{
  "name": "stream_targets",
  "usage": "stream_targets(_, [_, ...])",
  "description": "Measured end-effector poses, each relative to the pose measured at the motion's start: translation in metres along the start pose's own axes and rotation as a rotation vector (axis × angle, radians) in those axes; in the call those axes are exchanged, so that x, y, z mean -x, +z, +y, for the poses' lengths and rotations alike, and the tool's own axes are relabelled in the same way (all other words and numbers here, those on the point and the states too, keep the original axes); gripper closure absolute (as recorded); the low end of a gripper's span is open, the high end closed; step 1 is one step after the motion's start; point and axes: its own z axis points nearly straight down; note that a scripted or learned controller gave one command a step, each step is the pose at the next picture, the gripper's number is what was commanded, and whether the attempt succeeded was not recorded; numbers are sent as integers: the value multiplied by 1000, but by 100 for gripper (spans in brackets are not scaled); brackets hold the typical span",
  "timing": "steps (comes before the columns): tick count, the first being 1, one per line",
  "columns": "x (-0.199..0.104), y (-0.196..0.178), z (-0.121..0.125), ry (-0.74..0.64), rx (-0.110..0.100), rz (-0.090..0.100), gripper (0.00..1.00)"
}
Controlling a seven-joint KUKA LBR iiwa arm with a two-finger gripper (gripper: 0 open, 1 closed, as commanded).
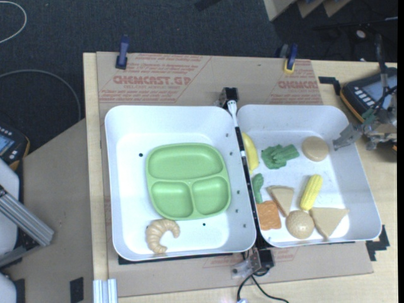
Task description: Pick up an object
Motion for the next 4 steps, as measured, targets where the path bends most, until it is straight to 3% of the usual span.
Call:
stream_targets(1, [-7,110,-35,-3,-5,8,0])
stream_targets(2, [-18,119,-73,-2,16,-12,0])
stream_targets(3, [-37,122,-7,2,7,-10,0])
stream_targets(4, [-83,129,-62,2,-24,14,0])
